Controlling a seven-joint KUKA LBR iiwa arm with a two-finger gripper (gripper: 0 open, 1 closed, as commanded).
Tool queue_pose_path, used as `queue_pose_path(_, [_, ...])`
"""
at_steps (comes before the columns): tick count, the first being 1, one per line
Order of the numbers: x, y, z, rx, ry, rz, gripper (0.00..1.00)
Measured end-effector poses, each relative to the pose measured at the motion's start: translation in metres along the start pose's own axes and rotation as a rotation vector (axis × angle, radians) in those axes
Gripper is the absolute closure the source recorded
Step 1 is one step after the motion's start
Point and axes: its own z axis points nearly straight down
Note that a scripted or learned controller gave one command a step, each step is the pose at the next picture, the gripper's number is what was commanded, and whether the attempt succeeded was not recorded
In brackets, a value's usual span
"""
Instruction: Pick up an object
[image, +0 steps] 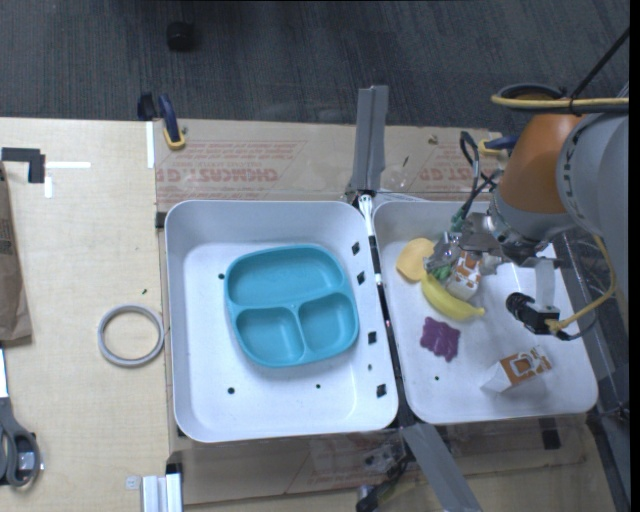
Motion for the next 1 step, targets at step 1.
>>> queue_pose_path(1, [0.0084,-0.0143,0.0035,-0.022,-0.009,-0.087,0.00])
